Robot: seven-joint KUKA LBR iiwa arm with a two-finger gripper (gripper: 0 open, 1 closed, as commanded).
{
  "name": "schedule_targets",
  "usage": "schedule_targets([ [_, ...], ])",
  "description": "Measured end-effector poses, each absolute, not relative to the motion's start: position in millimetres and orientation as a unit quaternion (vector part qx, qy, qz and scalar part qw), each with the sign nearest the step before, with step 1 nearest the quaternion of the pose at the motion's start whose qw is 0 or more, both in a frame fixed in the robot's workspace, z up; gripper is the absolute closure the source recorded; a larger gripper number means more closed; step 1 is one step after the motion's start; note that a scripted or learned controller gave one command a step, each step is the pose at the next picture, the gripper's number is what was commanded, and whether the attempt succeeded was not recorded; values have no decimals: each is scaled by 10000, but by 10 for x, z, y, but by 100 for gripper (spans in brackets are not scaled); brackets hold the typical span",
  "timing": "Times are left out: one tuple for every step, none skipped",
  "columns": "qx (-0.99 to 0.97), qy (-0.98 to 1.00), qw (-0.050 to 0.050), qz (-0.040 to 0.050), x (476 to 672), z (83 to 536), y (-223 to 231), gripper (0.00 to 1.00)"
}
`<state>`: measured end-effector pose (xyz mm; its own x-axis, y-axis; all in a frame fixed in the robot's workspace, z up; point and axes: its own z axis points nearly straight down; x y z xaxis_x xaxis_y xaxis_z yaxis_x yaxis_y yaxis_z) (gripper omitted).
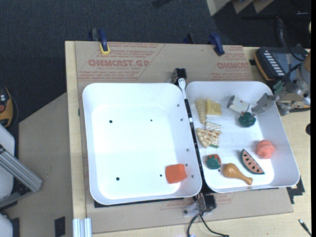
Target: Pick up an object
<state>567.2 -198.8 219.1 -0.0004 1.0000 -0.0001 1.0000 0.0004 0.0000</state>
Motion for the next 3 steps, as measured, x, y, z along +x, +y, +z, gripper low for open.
schedule_targets([
  [7047,7095,-23,10,6365,827,-2170,0],
  [7056,7086,4,4,6346,961,-2169,100],
  [7069,7073,52,20,6423,1945,-2249,100],
])
